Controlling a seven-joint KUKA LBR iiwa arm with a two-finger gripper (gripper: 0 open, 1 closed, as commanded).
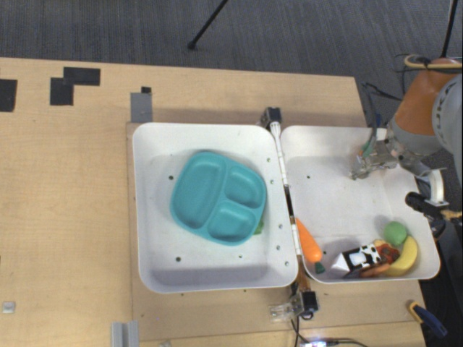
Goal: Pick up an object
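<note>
**Grey arm hangs over the right bin, nothing in its grasp**

Grey and orange, the arm reaches in from the right edge, and its gripper sits over the upper part of the right bin. The fingers look drawn close together, pointing down toward the bare white floor of the bin, and nothing shows between them. Whether the tips touch the floor, I cannot tell.

Down in the near corner of that same bin, well apart from the gripper, the objects lie in a huddle: a carrot against the left wall, a black-and-white item beside it, a yellow banana curving along the right side, and a green ball just above the banana. A reddish piece is wedged among them, too jumbled to name.

Over in the left bin, a teal divided plate lies tilted near the middle, with a sliver of green peeking out under its lower right edge.
</note>
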